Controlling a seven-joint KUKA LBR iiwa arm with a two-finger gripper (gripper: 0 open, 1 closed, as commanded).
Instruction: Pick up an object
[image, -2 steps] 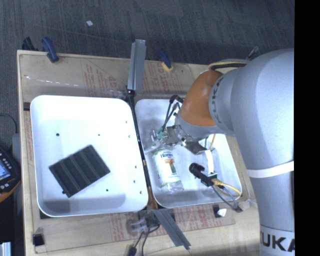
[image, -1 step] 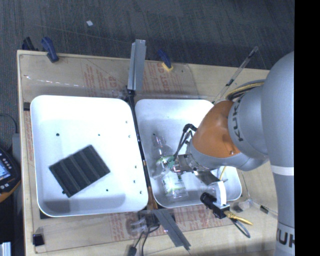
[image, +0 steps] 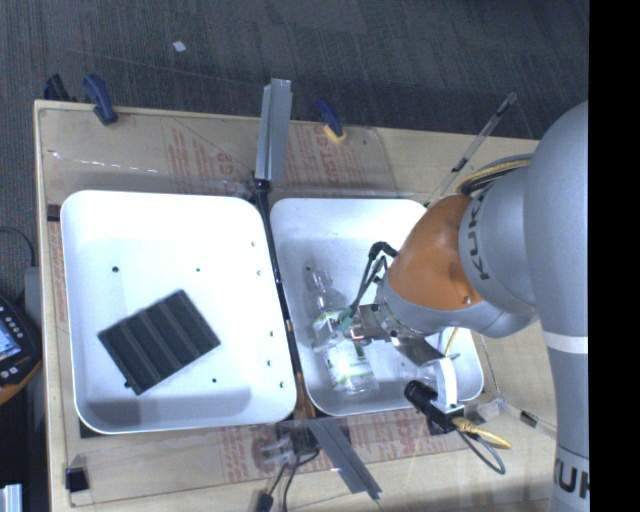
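Reaching stage judged: gripper (image: 352, 335) low over clear bottle (image: 345, 372) in right bin (image: 340, 210); open or closed cannot be told. Next: firm closure, straight lift needed.

The bench (image: 150, 145) is a flat, light brown top with red writing on it, and it stands on a dark floor (image: 400, 50). Two white bins sit on it side by side, the left bin (image: 150, 201) and the right bin (image: 340, 206), with their edges just about touching in the middle. A grey bar (image: 271, 130) lies at the far side where the bins meet, another grey bar (image: 345, 460) lies at the near side, and two blue clips (image: 100, 100) (image: 329, 118) hold on to the far edge.
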